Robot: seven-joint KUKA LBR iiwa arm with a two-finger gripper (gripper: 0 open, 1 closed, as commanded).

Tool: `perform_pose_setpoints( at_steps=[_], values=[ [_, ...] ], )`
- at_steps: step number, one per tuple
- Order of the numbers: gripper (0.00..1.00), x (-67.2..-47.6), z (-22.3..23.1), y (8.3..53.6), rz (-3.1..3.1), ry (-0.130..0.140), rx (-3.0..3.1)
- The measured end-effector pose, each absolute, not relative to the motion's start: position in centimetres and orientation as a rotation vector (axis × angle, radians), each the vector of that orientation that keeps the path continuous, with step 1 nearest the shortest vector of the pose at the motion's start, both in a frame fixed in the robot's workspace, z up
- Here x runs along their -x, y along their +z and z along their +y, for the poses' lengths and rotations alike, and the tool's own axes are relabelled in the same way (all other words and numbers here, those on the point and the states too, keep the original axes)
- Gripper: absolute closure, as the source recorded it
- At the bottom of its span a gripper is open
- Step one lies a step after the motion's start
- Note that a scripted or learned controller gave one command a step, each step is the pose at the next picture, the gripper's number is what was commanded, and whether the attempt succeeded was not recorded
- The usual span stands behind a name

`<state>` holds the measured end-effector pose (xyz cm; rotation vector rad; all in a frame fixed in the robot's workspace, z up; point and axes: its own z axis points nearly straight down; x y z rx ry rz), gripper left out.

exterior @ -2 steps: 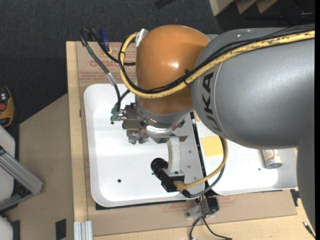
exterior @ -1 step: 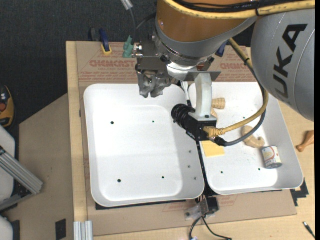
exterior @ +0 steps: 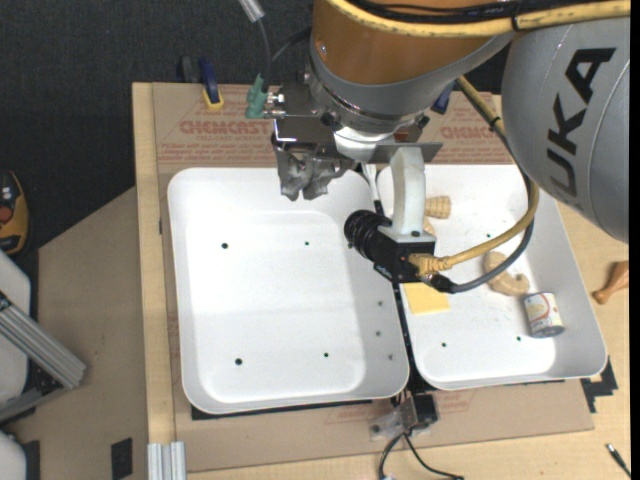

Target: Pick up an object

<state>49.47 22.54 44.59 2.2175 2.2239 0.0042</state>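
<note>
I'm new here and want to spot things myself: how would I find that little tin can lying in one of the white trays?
Look at the right-hand white bin, the one nearer the big grey arm. Follow it to its lower right corner, where a small can lies on its side. Its neighbours are a flat yellow square and pale tan, lumpy pieces; the can alone is a cylinder with metal ends and a red and white label.

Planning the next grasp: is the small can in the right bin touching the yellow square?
Apart. The camera view shows white bin floor between the small can and the yellow square in the right bin.
</note>
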Motion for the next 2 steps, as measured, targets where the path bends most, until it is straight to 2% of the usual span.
perform_pose_setpoints(
  at_steps=[1, 2],
  values=[
    [1.0, -47.7, 22.4, 34.7, 2.224, -0.017, -2.225],
    [1.0, -47.9, 22.4, 37.5, 2.222, 0.005, -2.22]
  ],
)
